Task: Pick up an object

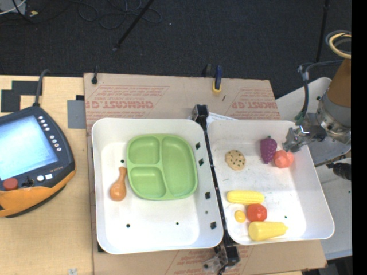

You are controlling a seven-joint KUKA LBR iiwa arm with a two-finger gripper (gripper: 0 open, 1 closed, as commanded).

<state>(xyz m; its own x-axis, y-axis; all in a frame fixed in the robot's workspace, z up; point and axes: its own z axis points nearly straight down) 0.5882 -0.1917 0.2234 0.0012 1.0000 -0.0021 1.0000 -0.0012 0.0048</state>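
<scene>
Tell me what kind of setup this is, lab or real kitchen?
Most likely a robotics lab bench, not a kitchen: two shallow white plastic bins on taped cardboard, a grey and orange teach pendant at the side, loose cables on dark carpet, and plastic toy food such as the yellow corn cob.
</scene>
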